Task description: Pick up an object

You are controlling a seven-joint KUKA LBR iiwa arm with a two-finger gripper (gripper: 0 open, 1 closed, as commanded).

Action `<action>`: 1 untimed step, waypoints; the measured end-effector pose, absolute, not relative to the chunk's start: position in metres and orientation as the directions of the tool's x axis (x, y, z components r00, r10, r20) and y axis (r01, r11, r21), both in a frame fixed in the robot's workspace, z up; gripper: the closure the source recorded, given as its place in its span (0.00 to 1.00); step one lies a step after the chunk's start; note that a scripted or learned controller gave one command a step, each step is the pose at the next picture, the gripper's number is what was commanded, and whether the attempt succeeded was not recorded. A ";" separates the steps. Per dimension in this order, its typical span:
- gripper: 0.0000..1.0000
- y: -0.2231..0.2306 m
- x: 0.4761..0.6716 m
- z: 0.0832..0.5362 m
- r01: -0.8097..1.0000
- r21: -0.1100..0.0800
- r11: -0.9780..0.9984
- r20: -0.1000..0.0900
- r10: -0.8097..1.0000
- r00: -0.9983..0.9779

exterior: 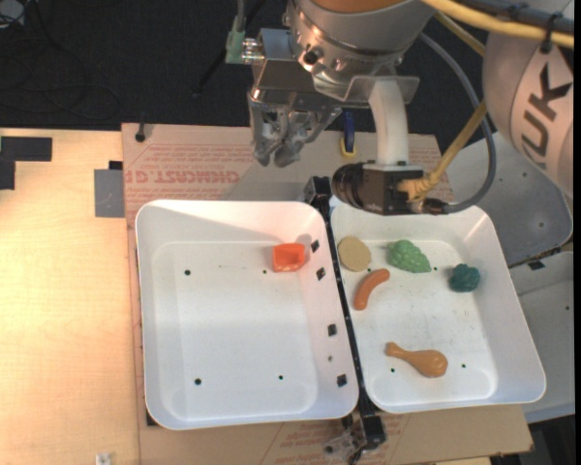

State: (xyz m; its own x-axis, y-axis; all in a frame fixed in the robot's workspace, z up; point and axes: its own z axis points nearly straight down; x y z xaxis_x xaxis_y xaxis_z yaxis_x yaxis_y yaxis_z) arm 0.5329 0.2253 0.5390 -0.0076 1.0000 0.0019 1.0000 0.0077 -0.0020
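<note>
Two white bins sit side by side on the bench [58, 289]. Nearest in the right bin [508, 356] lies a tan drumstick [419, 358]; farther back are an orange sausage [370, 288], a beige disc [353, 253], a green lump [408, 256] and a teal piece [464, 277]. An orange block [290, 257] rests near the left bin's [165, 356] far right wall. Beyond the bins hangs the pincer [279, 143], gripping nothing; its spread I cannot tell.

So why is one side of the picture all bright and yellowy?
In the camera view, warm light glares off the wooden bench at left and tints the left bin's near wall; the right bin looks cooler and evenly lit; the background up top is dark, and the pincer is slightly blurry.
</note>
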 end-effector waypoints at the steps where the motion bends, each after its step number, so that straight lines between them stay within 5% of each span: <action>1: 1.00 0.245 0.575 0.536 1.000 -0.004 0.005 -0.002 1.000 -0.005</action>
